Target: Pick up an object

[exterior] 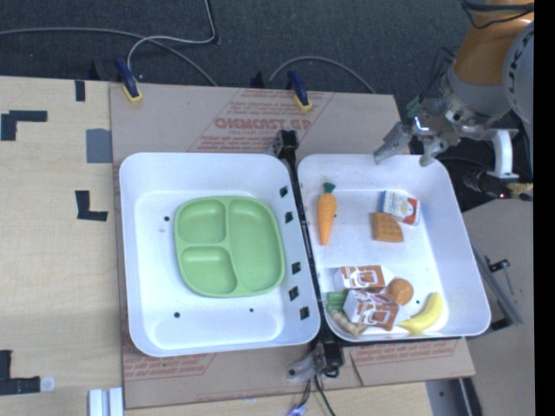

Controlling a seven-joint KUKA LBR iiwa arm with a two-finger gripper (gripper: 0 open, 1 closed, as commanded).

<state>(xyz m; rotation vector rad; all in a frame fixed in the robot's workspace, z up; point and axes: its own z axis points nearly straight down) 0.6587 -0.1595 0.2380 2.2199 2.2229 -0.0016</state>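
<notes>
- Right now the gripper [406, 146] hangs over the far rim of the right bin [451, 232], with its two fingers [388, 150] spread apart and nothing between them.
- No object is in hand; every candidate lies in the right bin: a toy carrot [325, 217] near the divider, a small carton [399, 205] touching a brown waffle-like piece [388, 227] toward the far side, and a crowded heap at the near edge with brown-and-white cartons [368, 297], an orange ball [400, 290] and a banana [423, 315].
- My judgement is that the carrot is the cleanest target, since it lies alone with bare floor on both sides; the fingers should straddle its narrow width, across its long axis.
- The small carton is nearer the gripper, but the waffle piece touching it could get nudged or pinched along with it.
- The heap looks risky: items overlap and a finger may land on a neighbour.
- The left bin [147, 232] carries a green divided plate [230, 245].
- Both bins sit on a cardboard sheet [199, 120] clamped at its far edge, upon a pale wooden bench [48, 250]; cables [173, 42] trail over dark flooring beyond.
</notes>
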